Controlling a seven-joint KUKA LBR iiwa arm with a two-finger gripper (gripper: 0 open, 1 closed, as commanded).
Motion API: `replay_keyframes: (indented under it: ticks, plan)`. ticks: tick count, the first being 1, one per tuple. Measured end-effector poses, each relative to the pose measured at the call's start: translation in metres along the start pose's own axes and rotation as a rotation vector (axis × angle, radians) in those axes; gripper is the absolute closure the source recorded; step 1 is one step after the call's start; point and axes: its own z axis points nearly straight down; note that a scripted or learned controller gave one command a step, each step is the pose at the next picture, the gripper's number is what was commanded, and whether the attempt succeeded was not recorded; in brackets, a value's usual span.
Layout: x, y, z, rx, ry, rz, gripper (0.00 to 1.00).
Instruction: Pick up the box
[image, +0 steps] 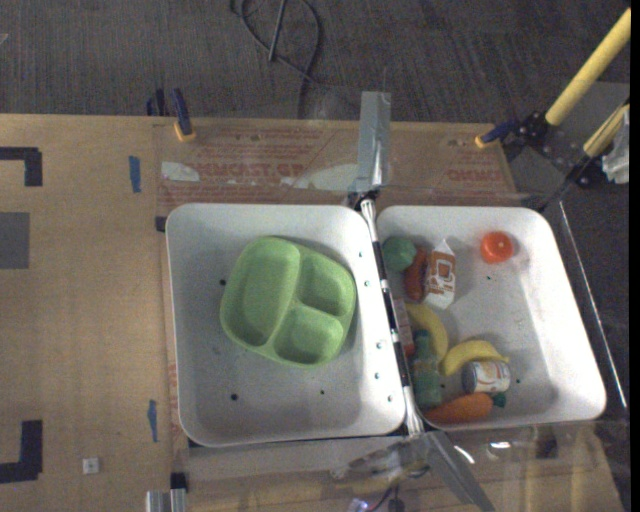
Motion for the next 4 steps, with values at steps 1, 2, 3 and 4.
replay_keyframes:
  ticks: [1,2,3,4]
  plan:
    - [0.0,0.0,0.0,0.0,0.0,0.0,0.0]
    - [0.0,0.001,-0.011,-0.004,-0.001,-0.001,1.0]
    - [0.0,0.001,-0.011,-0.003,-0.001,-0.001,0.0]
    - [0.0,0.002,-0.022,-0.007,-0.002,-0.002,1.0]
